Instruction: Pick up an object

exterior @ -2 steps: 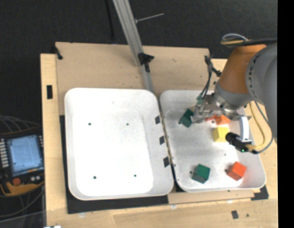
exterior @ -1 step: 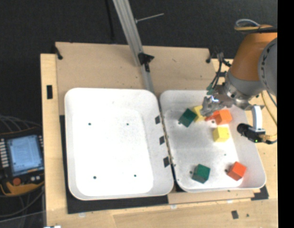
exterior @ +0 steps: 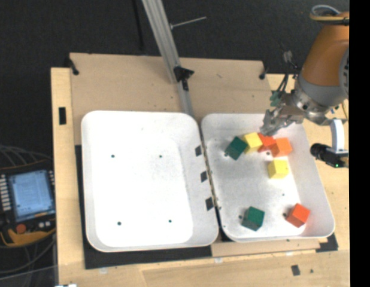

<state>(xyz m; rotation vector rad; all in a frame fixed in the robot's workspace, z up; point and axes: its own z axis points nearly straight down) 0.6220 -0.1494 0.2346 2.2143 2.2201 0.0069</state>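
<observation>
The right bin (exterior: 233, 178) holds several small blocks. A green block (exterior: 236, 147), a yellow block (exterior: 253, 140), a red-orange block (exterior: 268, 144) and an orange block (exterior: 282, 146) cluster near its far edge. Another yellow block (exterior: 278, 168) lies just in front of them. A second green block (exterior: 253, 217) and an orange-red block (exterior: 297, 214) sit near the front edge. My gripper (exterior: 272, 124) hangs over the far right part of this bin, just above the cluster and closest to the red-orange block. Nothing is visibly held.
The left bin (exterior: 140, 178) sits beside the right one, with black clips along the seam. A slanted metal pole (exterior: 164, 37) rises behind the bins. A tablet-like pendant (exterior: 26, 196) lies at the far left, off the bench.
</observation>
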